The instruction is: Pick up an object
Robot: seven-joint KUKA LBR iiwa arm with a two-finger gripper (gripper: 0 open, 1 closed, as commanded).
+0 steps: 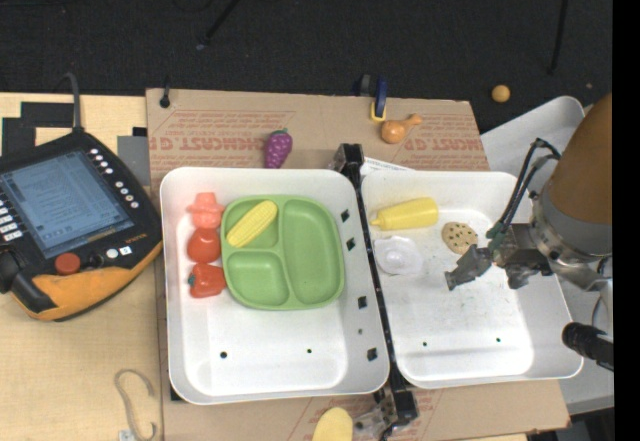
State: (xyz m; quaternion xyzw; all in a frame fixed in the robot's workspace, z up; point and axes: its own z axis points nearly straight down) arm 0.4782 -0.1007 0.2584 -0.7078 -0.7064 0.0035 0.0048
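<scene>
The gripper (478, 266) hung over the right bin (470, 349), just below the cookie (460, 235); its opening could not be told.

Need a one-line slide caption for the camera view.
Gripper hovers over the right bin, beside cookie and yellow bottle.

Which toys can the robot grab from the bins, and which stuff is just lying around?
For the job: gripper; yellow bottle, cookie, clear cup in the right bin; corn, green plate, red toys in the left bin.

Lying about: purple grapes, orange gourd, orange ball, tablet, yellow toy.
</scene>
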